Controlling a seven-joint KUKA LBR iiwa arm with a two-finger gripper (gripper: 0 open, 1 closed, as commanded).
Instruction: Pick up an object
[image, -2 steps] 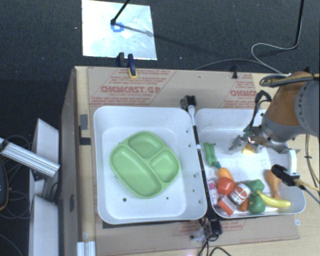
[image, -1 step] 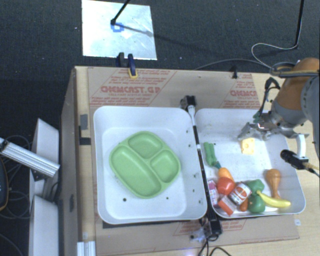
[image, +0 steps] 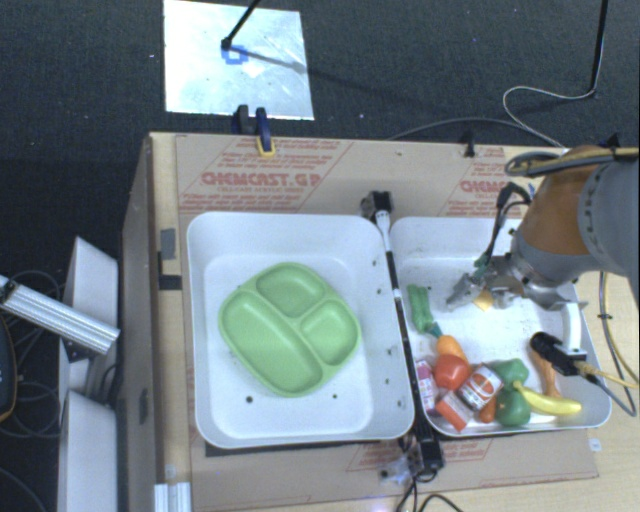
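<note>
Grey arm with the orange band is reaching into the right bin (image: 420, 240) from the right, and the gripper (image: 478, 290) sits low over the bin floor with its jaws looking spread fairly wide, something small and yellowish right at them, but can't tell if it's actually pinched. Below the jaws sits the toy pile: green pepper (image: 512, 405), banana (image: 548, 403), red tomato (image: 451, 372). Left bin has a green divided plate (image: 288, 327), well apart from the jaws.
</note>
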